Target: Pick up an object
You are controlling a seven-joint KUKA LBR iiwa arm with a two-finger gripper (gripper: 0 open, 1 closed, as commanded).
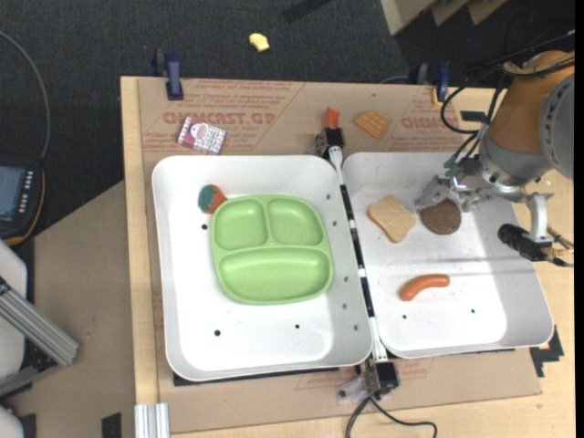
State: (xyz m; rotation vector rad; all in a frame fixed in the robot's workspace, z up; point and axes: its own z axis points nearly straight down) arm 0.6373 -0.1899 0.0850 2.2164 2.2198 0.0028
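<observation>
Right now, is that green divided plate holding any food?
Empty: all three compartments of the green plate show bare green; a small reddish item lies just outside its rim.

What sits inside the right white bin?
Right white bin: tan toast slice, orange sausage, brown round patty partly covered by the end effector.

White bins (274, 354) sit on a tan desk (265, 108) printed in faded red, holding a pale green tray (271, 249), tan toast (391, 218), an orange sausage (424, 286), a dark brown patty (442, 218), and a small reddish-and-teal, possibly toy, lump (212, 198).
</observation>
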